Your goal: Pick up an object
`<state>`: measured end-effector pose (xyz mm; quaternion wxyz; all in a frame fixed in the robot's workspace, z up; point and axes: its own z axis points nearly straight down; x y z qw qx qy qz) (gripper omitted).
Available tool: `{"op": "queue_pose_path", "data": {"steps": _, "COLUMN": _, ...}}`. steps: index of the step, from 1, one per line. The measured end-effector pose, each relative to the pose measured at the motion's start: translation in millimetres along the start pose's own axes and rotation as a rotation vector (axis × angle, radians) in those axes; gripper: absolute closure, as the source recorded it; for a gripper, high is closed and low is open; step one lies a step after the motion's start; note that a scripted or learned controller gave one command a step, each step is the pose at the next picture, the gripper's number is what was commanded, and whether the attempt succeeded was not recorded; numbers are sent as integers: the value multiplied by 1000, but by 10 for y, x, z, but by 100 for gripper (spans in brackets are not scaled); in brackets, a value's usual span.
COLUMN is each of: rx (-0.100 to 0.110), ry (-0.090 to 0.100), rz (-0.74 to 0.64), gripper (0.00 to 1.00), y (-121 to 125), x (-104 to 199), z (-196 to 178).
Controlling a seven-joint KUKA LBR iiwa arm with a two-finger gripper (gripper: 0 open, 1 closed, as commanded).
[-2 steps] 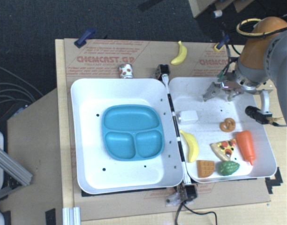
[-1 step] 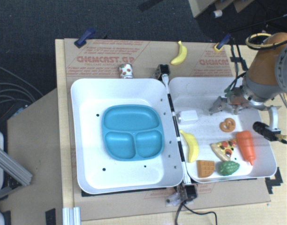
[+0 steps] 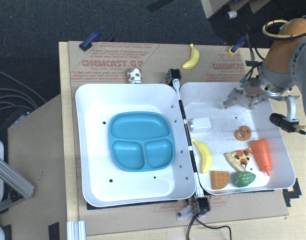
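My gripper [image 3: 240, 102] hangs over the back part of the right bin [image 3: 213, 95], its fingers spread open with nothing between them. The toys lie nearer the front of that bin: a white block [image 3: 200, 124], a brown doughnut [image 3: 242, 132], a yellow banana [image 3: 204, 155], a pizza slice [image 3: 239, 158], an orange carrot [image 3: 263, 155], a tan waffle [image 3: 219, 179] and a green broccoli [image 3: 244, 178]. The doughnut is the closest, a short way in front of the gripper.
The left bin [image 3: 93, 104] holds a blue divided plate [image 3: 141, 140]. On the cardboard behind the bins lie a second banana [image 3: 191, 58] and a small red-and-white cup [image 3: 134, 75]. A black clip [image 3: 173, 77] sits where the bins meet.
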<state>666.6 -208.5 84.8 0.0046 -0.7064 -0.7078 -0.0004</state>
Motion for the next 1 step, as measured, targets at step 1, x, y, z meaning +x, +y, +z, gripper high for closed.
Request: {"op": "queue_pose_path", "data": {"steps": 1, "rx": -6, "ry": -6, "rz": -2, "gripper": 100, "y": 9, "x": -10, "z": -108}}
